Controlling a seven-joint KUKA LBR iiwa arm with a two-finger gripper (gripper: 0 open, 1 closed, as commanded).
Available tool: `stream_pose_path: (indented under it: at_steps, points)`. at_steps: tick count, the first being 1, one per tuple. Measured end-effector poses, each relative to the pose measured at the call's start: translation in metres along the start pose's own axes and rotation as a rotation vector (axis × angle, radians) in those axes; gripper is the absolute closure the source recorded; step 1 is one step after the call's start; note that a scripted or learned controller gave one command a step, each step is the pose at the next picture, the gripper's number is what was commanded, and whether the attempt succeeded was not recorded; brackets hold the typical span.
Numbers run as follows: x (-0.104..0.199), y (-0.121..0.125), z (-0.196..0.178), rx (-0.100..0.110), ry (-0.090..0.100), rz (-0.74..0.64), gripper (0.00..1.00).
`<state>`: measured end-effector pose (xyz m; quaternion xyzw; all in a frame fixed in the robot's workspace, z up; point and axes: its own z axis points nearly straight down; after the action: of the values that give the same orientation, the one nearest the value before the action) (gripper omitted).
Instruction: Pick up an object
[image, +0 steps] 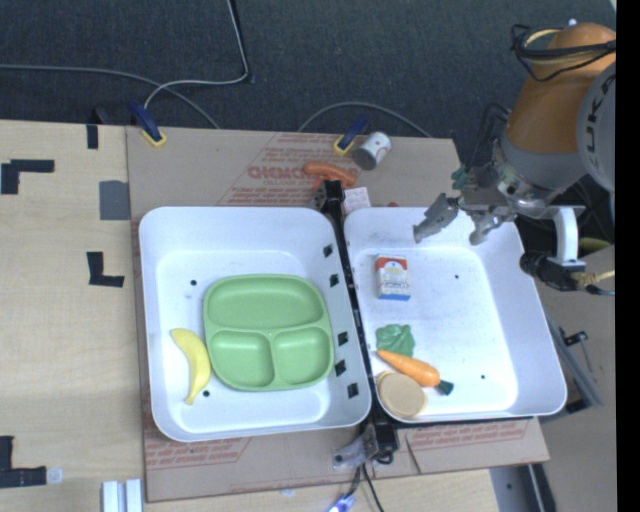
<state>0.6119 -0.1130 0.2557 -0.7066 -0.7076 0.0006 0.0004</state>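
- Camera view: 2 white bins side by side on cardboard sheet on the counter (60, 330). Red print on cardboard (275, 168), too small/skewed to read w/ certainty.
- Left bin (165, 235): 1 green divided plate (268, 332), 3 compartments; 1 yellow banana (192, 364) just beside plate's left edge.
- Right bin (500, 330): 4 items. 1 small carton (393, 278), red top, blue band at bottom, label unreadable. 1 green leafy piece (395, 337) touching 1 orange carrot (410, 368). 1 tan round disc (402, 396) at near corner, touching carrot.
- Gripper (458, 222) over right bin's far edge, fingers (434, 220) apart, nothing between them; carton near, below-left.
- Outside bins: 2 blue/yellow clamps (147, 124), 1 grey roll (371, 150).
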Motion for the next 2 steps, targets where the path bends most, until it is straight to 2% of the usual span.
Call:
stream_pose_path:
  at_steps: [1,2]
  points:
    - [0.015,0.008,0.116,0.006,0.001,0.0,0.0]
    - [0.017,0.026,0.17,-0.003,-0.001,-0.001,0.0]
